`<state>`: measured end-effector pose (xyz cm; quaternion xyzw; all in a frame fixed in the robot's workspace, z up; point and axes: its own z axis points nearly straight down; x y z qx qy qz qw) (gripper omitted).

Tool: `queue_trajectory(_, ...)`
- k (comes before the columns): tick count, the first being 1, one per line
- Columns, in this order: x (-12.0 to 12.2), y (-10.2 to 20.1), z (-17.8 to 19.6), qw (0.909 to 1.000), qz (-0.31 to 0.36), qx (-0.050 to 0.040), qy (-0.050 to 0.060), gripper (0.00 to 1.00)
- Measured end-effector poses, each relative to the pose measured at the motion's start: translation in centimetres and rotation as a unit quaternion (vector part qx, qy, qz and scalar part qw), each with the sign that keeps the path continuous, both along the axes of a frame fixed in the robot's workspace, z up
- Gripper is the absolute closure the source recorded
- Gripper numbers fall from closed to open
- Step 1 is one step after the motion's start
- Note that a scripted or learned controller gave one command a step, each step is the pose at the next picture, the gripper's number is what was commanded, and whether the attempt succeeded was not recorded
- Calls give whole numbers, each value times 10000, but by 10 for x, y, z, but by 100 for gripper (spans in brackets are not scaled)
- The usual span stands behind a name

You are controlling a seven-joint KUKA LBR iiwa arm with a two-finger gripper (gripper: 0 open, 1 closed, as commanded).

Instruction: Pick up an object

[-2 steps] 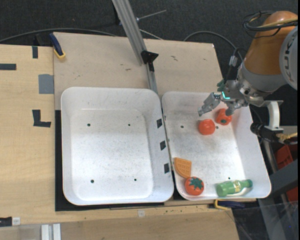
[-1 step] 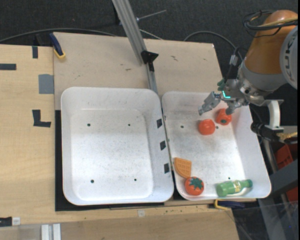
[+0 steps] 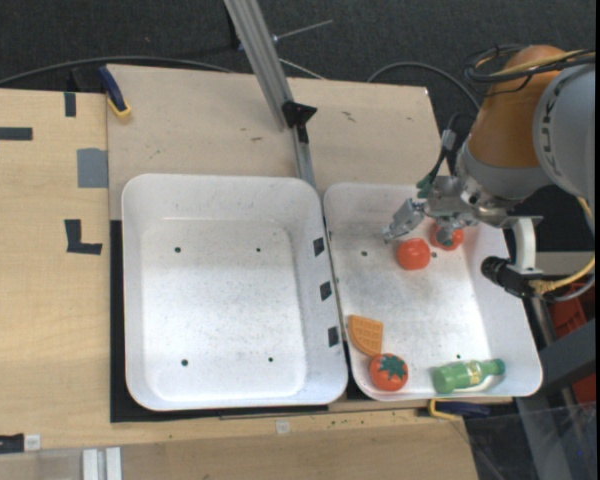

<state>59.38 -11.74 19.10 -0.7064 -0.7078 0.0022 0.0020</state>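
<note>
Hovering low over the right bin (image 3: pixel 480 298), my fingers (image 3: pixel 427 224) were spread apart with nothing between them. One fingertip (image 3: pixel 398 230) reached out to the left; a red ball (image 3: pixel 413 254) lay just below and beside it, touching or nearly so, I could not tell which. A second small red object (image 3: pixel 448 235) sat just to the other side, partly under my wrist. I judged the ball light, hard and smooth, likely to roll away if nudged, so I meant to straddle it across its widest part. Well away from my fingers, along the bin's near edge, lay an orange wedge (image 3: pixel 366 332), a toy tomato (image 3: pixel 388 371) and a green bottle (image 3: pixel 466 374).
</note>
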Motion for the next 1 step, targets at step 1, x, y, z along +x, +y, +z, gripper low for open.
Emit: queue_trajectory(1, -4, 6, -45, 10000, -1, 1, 2, 0)
